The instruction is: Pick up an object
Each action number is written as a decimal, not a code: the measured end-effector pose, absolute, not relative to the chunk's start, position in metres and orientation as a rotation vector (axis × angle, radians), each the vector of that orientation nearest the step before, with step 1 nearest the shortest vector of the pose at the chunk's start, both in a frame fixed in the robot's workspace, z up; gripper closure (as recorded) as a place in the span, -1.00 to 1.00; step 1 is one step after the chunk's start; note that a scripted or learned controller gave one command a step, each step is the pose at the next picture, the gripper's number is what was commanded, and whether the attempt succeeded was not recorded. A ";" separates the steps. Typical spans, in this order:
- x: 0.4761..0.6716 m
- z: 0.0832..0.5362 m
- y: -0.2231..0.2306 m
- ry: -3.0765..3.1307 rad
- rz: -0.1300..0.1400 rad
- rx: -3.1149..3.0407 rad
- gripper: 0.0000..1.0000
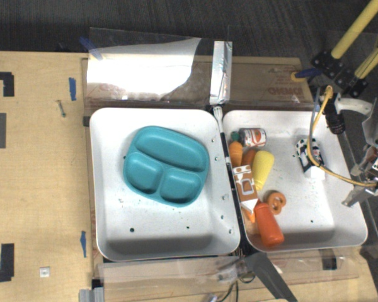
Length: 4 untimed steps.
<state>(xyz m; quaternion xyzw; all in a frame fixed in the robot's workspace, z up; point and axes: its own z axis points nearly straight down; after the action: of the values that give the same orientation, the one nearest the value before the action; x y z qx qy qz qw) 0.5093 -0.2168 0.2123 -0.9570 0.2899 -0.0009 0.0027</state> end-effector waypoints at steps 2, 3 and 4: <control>0.493 0.139 -0.218 0.307 -0.002 -3.117 1.00; 0.496 0.267 -0.223 0.445 -0.014 -3.108 1.00; 0.534 0.283 -0.221 0.311 -0.006 -3.121 1.00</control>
<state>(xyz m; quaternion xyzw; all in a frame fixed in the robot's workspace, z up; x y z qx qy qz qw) 0.5341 -0.2213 0.2832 -0.9951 0.0992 -0.0019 0.0027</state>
